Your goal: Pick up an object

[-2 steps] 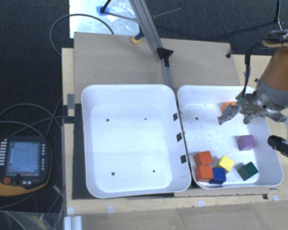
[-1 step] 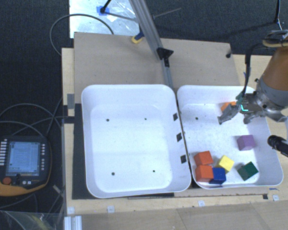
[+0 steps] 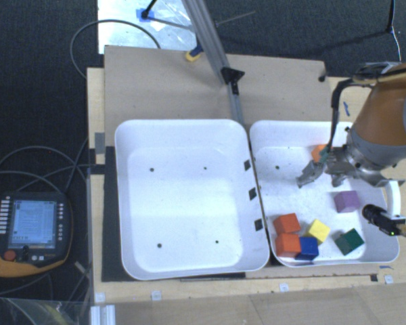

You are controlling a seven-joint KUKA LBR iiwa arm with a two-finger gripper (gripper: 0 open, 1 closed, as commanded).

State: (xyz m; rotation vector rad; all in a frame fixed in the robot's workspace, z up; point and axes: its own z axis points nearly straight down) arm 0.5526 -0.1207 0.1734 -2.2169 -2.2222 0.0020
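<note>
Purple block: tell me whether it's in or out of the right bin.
In. The purple block lies on the right bin floor, beside the gripper.

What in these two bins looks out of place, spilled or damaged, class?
Nothing stands out. The blocks, including the purple block, yellow block and green block, lie loose in the right bin, and the tool hangs above it.

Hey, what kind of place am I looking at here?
Probably a robotics lab: a robot arm over two white bins of coloured blocks, and a teach pendant on dark carpet.
</note>
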